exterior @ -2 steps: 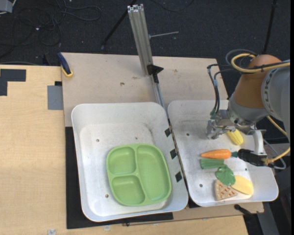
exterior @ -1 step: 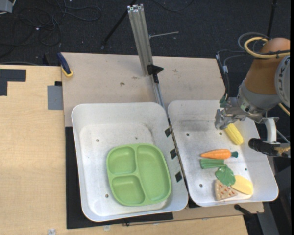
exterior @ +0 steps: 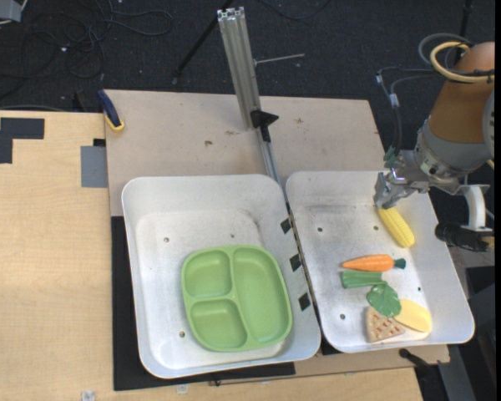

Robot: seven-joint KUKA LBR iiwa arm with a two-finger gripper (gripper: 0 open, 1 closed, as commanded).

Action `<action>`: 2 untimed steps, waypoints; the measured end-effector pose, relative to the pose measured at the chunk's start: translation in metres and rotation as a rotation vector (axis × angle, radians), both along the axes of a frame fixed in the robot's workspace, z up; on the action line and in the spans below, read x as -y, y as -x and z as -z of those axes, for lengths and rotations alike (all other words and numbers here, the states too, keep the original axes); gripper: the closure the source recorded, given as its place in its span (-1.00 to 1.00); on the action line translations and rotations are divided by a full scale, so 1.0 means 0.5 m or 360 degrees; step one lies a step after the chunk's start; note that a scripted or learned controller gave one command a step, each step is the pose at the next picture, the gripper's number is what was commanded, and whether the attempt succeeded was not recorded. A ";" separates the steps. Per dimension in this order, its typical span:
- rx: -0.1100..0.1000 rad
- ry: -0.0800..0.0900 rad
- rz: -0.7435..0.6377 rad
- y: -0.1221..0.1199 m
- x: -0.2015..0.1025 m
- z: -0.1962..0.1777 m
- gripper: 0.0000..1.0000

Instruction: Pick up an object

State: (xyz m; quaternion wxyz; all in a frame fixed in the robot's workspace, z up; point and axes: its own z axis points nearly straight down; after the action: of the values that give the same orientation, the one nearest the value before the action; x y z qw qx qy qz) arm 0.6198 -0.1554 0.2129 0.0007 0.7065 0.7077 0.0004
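In the right bin (exterior: 451,249) — hand (exterior: 387,192) at the corn's far end.
The corn (exterior: 397,226) looks light, smooth, rounded — best gripped mid-body; hand's opening unclear.

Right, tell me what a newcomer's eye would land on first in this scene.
First the bright green divided tray, lying alone in the left bin. Then the cluster of toy food in the right bin: a yellow corn cob near its far edge, with the gripper right above its upper end, and nearer the camera an orange carrot, a green piece and a waffle slice.
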 end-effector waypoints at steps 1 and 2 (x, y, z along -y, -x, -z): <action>0.0003 0.0001 -0.0001 -0.010 -0.006 -0.124 1.00; -0.0007 -0.0003 -0.0004 0.007 -0.107 -0.130 1.00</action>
State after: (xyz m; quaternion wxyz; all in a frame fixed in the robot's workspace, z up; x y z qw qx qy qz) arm 0.6163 -0.1020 0.2782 -0.0016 0.7057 0.7085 -0.0006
